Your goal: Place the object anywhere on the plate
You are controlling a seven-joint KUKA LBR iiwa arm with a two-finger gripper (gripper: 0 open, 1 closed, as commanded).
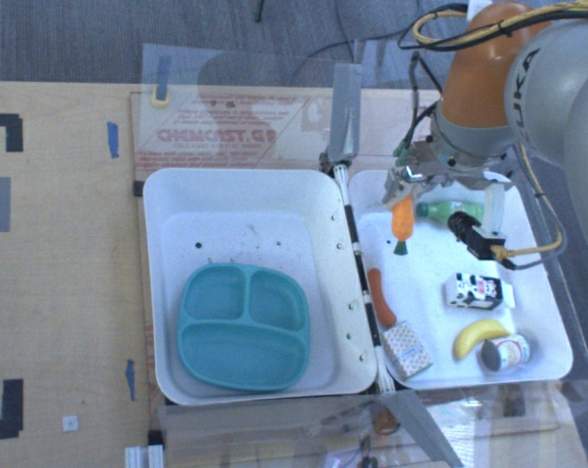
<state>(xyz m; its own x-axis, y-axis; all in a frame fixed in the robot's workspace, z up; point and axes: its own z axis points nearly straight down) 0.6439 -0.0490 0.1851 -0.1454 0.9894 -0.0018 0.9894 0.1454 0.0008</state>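
Note:
A teal divided plate (pixel 243 328) lies in the left white bin (pixel 172 198), toward its front. Over the back left part of the right bin (pixel 552 334) my gripper (pixel 403 197) points down. It is shut on the upper end of an orange toy carrot (pixel 402 222). The carrot hangs from the fingers with its green tip lowest, close to the wall between the two bins.
The right bin also holds a green bottle (pixel 450 210) under the wrist, a red sausage (pixel 380 298), a patterned small box (pixel 407 348), a cow-print carton (pixel 474 292), a banana (pixel 479 337) and a can (pixel 504 353). A grey divider (pixel 346 125) stands behind the bins.

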